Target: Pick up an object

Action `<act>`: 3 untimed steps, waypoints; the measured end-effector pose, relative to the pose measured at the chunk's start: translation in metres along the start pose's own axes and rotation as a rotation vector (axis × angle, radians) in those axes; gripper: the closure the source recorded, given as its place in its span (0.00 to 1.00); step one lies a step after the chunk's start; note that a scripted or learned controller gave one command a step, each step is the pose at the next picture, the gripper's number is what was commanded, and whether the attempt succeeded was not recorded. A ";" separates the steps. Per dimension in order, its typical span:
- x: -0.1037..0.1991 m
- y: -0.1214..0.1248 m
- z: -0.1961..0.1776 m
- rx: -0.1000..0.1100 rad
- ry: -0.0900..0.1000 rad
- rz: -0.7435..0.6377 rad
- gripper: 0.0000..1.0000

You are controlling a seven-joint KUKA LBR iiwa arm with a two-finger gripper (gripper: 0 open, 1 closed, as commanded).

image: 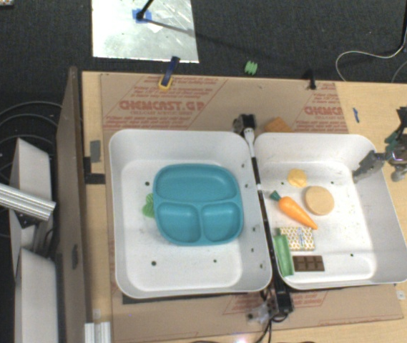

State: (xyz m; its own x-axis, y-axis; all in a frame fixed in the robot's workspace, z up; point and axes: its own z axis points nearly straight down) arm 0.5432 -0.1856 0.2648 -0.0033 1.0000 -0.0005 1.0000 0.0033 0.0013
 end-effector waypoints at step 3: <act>0.081 0.089 0.179 -0.010 -0.002 -0.004 0.00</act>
State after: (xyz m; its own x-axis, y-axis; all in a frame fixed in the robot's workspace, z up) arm 0.6320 -0.1045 0.0856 -0.0073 1.0000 -0.0024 0.9999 0.0073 0.0113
